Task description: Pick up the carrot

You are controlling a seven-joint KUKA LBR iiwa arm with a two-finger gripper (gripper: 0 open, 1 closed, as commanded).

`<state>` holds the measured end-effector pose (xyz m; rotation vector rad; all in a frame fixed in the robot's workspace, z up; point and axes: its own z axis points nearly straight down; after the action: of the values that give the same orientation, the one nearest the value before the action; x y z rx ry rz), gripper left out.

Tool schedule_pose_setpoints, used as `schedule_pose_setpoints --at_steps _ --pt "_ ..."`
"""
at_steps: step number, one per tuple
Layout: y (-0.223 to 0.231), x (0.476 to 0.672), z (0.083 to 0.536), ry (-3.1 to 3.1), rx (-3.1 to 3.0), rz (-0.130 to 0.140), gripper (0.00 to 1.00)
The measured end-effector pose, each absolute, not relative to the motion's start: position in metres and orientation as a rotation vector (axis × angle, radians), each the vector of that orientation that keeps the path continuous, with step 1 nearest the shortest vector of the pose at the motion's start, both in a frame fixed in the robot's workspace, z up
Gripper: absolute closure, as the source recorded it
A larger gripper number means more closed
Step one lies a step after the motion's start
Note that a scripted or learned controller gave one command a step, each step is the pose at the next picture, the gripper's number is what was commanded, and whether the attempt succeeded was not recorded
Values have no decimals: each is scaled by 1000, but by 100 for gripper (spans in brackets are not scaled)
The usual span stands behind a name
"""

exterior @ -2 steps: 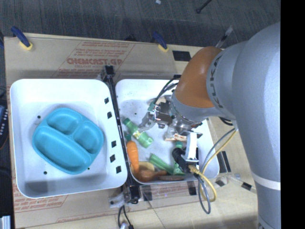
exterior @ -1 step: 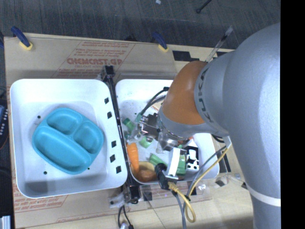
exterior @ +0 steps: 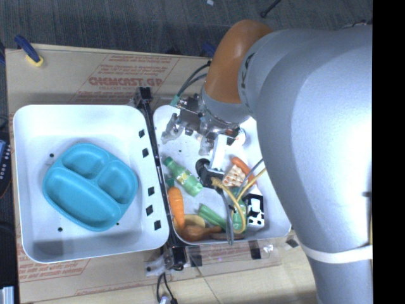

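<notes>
The slim orange carrot (exterior: 175,207) lies by the right white plastic bin's (exterior: 166,119) left wall, long axis along that wall, nearer the camera than the empty, spread metal gripper (exterior: 188,133).

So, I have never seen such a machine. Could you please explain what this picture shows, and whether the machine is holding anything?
The big grey shape with the orange band is a robot arm. One fixed camera above the bench looks down at a slant, and the arm reaches in from the right. At its end is a gripper, a small metal hand, hanging over the right bin.

Two white bins sit side by side. The left bin holds a blue tray with compartments. The right bin holds a pile of toy food: an orange carrot near the left wall, a green bottle above it, and other small items I cannot name surely.

Nothing shows in the gripper. The carrot lies in the bin, apart from it.
</notes>
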<state>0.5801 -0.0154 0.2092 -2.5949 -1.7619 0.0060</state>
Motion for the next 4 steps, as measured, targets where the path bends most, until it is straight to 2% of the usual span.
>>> schedule_pose_setpoints --at_steps 1,2,3,4 --pt "-14 514 190 -1660 -2658 17 0" --pt "-19 475 190 -1574 -2710 18 0" --pt "-9 535 191 -1372 -2821 17 0" --pt "-25 491 190 -1287 -2859 19 0"
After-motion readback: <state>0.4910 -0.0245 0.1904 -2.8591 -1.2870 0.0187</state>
